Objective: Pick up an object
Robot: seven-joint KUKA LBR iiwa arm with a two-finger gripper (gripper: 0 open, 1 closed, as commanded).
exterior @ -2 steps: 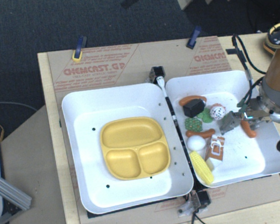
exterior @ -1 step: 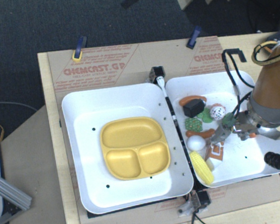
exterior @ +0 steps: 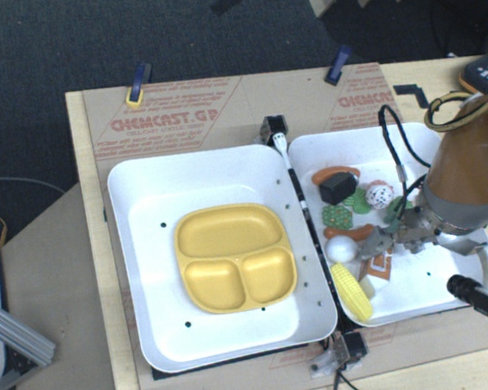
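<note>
The right bin (exterior: pixel 413 135) holds a cluster of small toys at its left side. A black block (exterior: pixel 338 187) lies on an orange piece (exterior: pixel 324 175). Below them sit a green item (exterior: pixel 339 216), a speckled white ball (exterior: pixel 378 194), a plain white ball (exterior: pixel 340 248) and a yellow corn cob (exterior: pixel 351 293). My gripper (exterior: pixel 389 238) is low in this bin, just right of the white ball and above an orange-and-white piece (exterior: pixel 379 266). The wrist body hides what lies directly beneath it.
The left bin (exterior: pixel 144 246) holds a yellow three-compartment plate (exterior: pixel 234 257). The orange-banded arm (exterior: pixel 474 161) covers the right bin's right half. Black cables (exterior: pixel 395 149) loop over the bin's back. A black divider strip (exterior: pixel 304 218) runs between the bins.
</note>
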